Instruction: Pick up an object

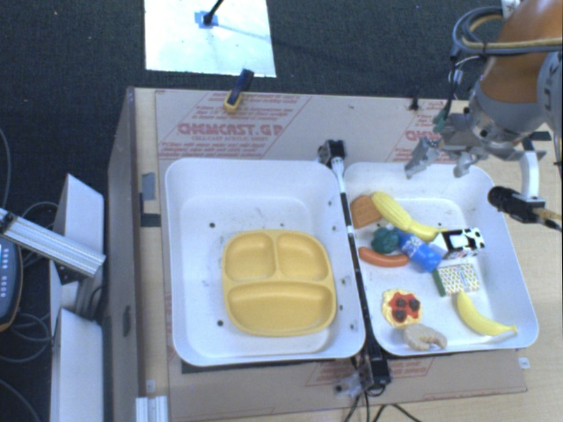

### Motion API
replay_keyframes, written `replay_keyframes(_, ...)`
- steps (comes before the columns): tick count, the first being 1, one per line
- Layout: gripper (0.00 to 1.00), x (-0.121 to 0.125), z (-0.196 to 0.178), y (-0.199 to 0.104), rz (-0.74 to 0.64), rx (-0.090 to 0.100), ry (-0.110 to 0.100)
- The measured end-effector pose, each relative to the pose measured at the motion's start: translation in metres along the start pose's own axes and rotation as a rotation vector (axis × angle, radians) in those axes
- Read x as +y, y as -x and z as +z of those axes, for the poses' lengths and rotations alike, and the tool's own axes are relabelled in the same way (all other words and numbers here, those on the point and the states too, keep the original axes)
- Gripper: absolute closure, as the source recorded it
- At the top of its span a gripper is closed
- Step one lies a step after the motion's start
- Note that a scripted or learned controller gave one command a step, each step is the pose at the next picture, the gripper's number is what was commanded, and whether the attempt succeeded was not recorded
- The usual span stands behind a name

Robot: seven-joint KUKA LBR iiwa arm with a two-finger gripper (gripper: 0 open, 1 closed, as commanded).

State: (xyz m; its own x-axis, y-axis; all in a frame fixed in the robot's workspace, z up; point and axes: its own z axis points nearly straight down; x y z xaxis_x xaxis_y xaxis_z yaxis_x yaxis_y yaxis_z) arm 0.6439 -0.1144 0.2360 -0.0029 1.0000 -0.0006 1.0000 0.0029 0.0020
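Gripper (438, 157) hung above the far rim of the right bin (519, 301), fingers spread apart, nothing between them. Candidate objects all lay in that bin, below and toward the near side of the gripper. Count: two bananas, one (400, 215) at the far end, one (479, 316) near the front; one orange wedge (364, 210); one dark green piece (385, 239); one hot dog (382, 258); one blue block (425, 253); one black-and-white piece (463, 240); one waffle-patterned square (458, 278); one small pizza (402, 306); one tan piece (425, 337). Left bin (189, 192) held a single yellow divided plate (279, 281). Likely trouble: the far cluster was packed tight, the items touching or overlapping, so a descent there could catch two things at once or shove them aside. The rounded bananas could slip out as the fingers closed. A straight drop from this position risked striking the bin rim.
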Motion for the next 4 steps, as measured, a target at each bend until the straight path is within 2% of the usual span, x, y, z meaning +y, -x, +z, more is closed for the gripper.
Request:
replay_keyframes(1, 0.0, -0.085, 0.076, -0.025, 0.002, 0.001, -0.003)
replay_keyframes(2, 0.0, -0.084, 0.14, -0.021, 0.001, 0.001, 0.0)
replay_keyframes(3, 0.0, -0.103, 0.151, -0.026, 0.005, -0.004, 0.003)
replay_keyframes(4, 1.0, -0.102, 0.14, -0.028, 0.003, -0.001, 0.003)
